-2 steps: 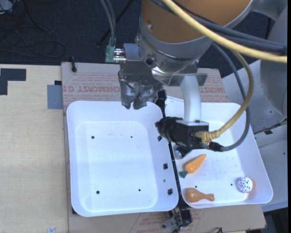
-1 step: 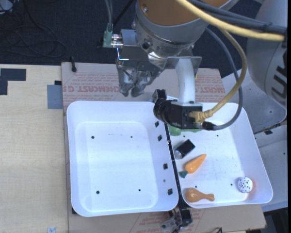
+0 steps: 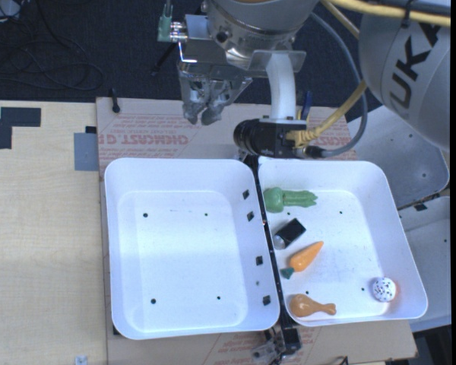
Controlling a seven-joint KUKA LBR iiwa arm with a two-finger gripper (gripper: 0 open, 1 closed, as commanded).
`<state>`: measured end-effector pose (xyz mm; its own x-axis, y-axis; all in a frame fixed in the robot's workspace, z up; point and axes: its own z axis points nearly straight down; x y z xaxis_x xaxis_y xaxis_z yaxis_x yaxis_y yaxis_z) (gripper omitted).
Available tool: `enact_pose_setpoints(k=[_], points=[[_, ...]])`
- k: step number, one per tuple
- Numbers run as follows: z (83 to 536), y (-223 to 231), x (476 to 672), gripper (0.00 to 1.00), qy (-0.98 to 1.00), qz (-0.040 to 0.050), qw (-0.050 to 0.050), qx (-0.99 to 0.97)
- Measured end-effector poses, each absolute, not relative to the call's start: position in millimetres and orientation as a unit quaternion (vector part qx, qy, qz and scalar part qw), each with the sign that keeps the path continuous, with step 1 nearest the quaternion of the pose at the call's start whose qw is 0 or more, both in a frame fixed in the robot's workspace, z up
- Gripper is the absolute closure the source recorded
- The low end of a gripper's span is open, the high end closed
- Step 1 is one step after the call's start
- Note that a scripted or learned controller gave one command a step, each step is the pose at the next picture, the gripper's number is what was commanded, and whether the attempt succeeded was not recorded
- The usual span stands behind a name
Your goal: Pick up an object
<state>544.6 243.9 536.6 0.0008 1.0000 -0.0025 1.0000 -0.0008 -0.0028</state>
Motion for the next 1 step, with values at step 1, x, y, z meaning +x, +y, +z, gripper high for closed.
enact_pose_setpoints(k=[1], points=[[537.6,243.6,487.5,1.00,-0.708,0.0030,0.002,-0.706]])
